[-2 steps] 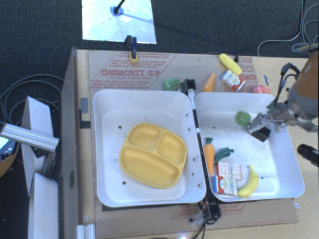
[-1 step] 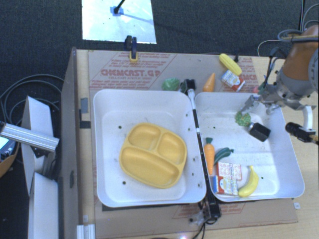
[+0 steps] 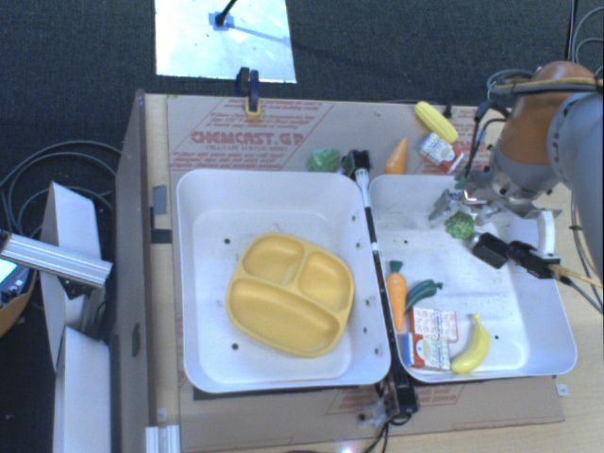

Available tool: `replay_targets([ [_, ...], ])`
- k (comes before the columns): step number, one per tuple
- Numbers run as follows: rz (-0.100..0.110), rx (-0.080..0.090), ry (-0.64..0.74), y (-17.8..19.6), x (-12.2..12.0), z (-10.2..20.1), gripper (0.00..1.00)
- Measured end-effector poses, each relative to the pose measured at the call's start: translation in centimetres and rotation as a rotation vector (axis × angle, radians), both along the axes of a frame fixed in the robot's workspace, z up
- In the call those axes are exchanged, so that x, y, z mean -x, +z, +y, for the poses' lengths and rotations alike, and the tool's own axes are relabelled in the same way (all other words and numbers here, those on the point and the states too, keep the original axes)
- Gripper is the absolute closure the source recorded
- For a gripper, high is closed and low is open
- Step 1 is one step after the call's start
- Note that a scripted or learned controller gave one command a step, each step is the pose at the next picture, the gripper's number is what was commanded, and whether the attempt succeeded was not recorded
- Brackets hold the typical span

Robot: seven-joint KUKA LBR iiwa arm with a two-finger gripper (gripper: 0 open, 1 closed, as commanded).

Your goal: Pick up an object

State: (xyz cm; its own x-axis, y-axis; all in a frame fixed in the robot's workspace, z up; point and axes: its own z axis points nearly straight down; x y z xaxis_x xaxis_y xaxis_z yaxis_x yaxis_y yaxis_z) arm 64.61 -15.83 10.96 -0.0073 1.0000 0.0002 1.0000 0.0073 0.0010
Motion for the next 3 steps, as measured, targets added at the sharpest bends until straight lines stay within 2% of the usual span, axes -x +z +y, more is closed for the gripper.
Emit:
replay_targets([
  [1,-0.015,0.007,-0.008,11.0,-2.0,-5.2,0.0],
  [2,-0.002,0.001,-0.002,9.2,-2.3,-3.0,0.0],
  [3,-0.005,0.003,-0.007,12.0,-1.9,-4.9,0.0],
])
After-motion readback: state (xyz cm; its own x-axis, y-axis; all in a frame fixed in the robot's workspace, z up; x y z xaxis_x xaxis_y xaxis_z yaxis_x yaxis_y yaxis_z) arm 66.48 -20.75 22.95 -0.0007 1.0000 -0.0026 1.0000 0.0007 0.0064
